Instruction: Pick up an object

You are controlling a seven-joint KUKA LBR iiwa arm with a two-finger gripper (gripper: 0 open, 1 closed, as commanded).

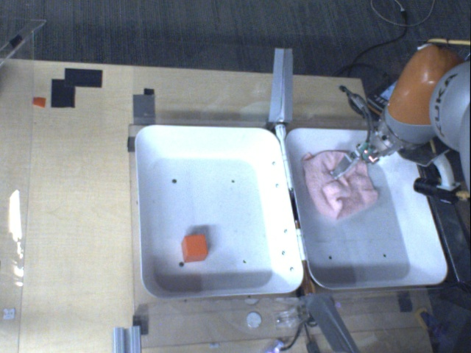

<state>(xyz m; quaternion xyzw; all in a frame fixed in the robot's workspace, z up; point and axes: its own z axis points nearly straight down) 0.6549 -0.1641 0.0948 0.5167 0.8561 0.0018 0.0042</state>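
We've got two candidates: a crumpled pale-pink cloth (340, 190) bunched in the upper half of the right white bin (419, 263), and a small orange cube (195, 248) sitting alone near the front of the left white bin (154, 197), well apart from the arm. The two-finger gripper (346, 169) is over the cloth's upper right part, so we judge the cloth is the target.

Grip state: two thin fingers (339, 172) angle down-left onto the fabric w/ a small gap between them. We can't tell if any cloth is pinched in that gap, so we won't call it held; it reads as partly open, tips at or just touching the cloth.

To do this step well, imo: press the tips into a raised fold, not a flat patch, so closing gathers fabric instead of sliding over it. Close fully before lifting. Lift straight up & slowly; soft cloth drapes and may drag on the bin floor or slip out if only a thin edge is caught.

Arm pose: grey arm (452, 109) comes in from the right, orange band (419, 87) above the wrist, over the bin's far right corner. Wrist tilts down and leftward, so the approach is slanted, not vertical.
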